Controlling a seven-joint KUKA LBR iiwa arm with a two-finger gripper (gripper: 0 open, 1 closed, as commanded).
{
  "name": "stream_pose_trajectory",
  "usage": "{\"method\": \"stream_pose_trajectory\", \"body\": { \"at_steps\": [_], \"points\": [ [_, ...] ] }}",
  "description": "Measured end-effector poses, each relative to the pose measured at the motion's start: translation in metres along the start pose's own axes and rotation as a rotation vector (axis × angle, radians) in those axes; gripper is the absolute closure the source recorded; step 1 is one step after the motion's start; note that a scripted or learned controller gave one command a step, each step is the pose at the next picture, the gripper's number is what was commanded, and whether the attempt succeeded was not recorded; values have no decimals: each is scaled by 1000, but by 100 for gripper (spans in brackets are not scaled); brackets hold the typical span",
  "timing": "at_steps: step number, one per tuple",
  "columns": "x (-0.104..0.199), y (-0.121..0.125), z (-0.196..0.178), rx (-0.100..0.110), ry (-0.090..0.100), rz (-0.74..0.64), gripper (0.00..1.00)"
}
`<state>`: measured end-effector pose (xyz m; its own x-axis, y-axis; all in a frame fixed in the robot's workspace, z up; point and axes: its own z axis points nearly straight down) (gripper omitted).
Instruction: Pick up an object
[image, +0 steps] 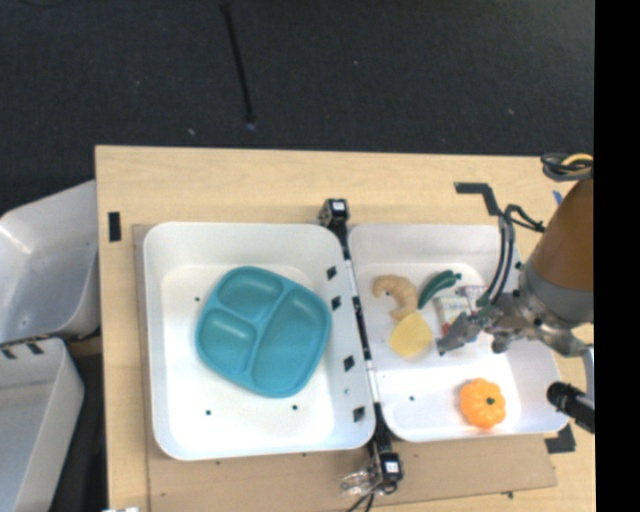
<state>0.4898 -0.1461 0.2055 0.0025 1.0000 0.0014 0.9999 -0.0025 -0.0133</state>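
Note:
My gripper (477, 337) hovers over the middle of the right bin (430, 425), open, with bare white floor showing between its two dark fingers (455, 335). Just left of it lies a pale yellow wedge (410, 336), close to the left finger. A tan curved piece (395, 289) and a green pepper-like object (438, 285) lie further back. A small clear packet (468, 296) sits beside the green one. An orange pumpkin-shaped object (483, 402) rests near the bin's front right, below the gripper.
The left bin (170, 400) holds a blue divided plate (263, 330). A ridge with black clips (352, 330) separates the two bins. The grey arm with its orange band (568, 250) covers the right bin's far right side.

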Motion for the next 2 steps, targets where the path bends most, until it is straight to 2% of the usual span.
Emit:
{"method": "stream_pose_trajectory", "body": {
  "at_steps": [1, 2],
  "points": [
    [0, 3, -7, -15, -3, -4, 0],
    [-1, 0, 36, -10, -1, -3, 0]
  ]
}}
